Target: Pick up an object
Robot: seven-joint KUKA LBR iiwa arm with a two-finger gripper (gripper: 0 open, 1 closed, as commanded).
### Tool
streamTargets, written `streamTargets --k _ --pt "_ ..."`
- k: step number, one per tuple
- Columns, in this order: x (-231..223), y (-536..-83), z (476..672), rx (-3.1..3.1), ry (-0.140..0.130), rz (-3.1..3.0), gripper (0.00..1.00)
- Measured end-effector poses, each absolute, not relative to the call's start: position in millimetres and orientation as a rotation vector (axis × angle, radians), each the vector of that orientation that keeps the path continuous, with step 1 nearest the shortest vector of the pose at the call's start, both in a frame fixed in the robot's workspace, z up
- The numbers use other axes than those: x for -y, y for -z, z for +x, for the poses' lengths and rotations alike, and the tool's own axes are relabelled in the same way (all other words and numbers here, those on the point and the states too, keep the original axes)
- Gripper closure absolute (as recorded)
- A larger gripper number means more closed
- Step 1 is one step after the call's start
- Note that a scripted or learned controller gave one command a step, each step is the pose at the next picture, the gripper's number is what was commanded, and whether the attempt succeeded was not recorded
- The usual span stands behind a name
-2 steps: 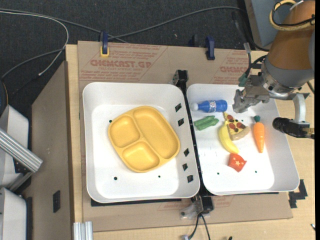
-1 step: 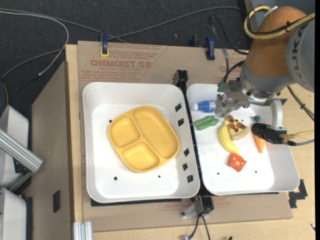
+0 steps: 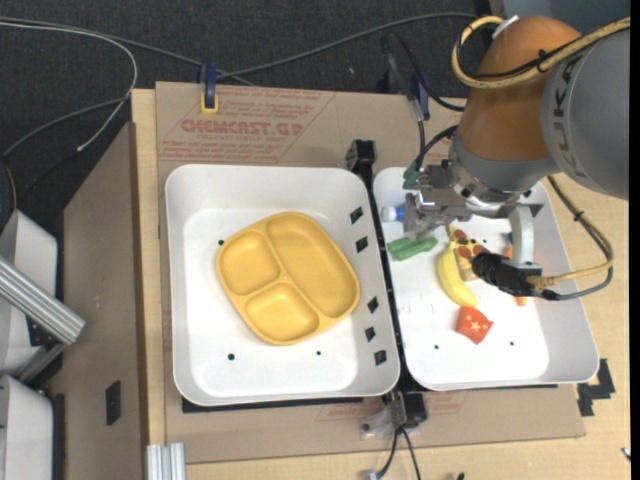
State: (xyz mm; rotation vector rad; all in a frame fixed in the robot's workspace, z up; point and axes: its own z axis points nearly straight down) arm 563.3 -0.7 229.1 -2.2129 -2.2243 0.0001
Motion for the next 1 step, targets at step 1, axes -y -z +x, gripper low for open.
streamTargets --k 1 --pt "-55.1 -227.7 560.8 2.227 0.001 -2.211 1.0"
